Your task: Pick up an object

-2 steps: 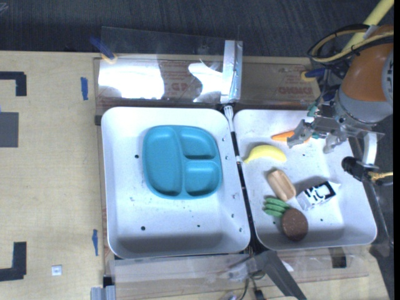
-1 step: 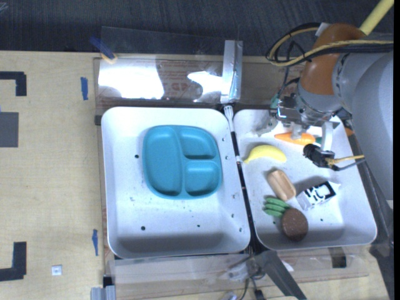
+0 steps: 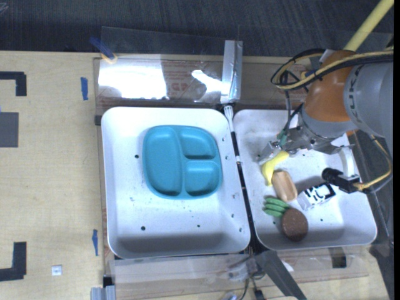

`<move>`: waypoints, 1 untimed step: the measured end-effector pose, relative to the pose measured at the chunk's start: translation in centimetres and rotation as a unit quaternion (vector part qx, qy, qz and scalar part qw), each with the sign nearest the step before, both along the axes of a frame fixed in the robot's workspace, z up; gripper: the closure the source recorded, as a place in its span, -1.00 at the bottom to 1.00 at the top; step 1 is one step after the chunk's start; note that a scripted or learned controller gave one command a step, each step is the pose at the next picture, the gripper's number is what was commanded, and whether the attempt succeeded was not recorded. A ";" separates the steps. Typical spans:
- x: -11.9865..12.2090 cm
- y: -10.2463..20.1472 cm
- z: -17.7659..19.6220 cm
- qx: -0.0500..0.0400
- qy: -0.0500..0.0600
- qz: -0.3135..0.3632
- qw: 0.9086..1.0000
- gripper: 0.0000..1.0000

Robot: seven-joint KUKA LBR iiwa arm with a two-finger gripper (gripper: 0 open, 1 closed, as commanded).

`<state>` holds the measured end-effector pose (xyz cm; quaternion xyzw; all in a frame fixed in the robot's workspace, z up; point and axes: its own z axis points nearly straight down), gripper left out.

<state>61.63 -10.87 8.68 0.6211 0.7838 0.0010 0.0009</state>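
Camera view: gripper [image 3: 279, 146] hovers over the banana [image 3: 273, 165] in the right bin [image 3: 356, 230]; finger state unclear.

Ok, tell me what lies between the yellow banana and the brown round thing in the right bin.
In the camera view, a tan bread-like roll and a green piece lie between the banana and the brown round thing.

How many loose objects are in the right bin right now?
4, clustered mid-bin: yellow banana uppermost, tan bread roll below it, green item at left, brown round item lowest. The arm may hide others.
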 end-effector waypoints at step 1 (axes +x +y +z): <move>0.2 -0.1 1.2 -0.001 -0.004 -0.001 1.000 1.00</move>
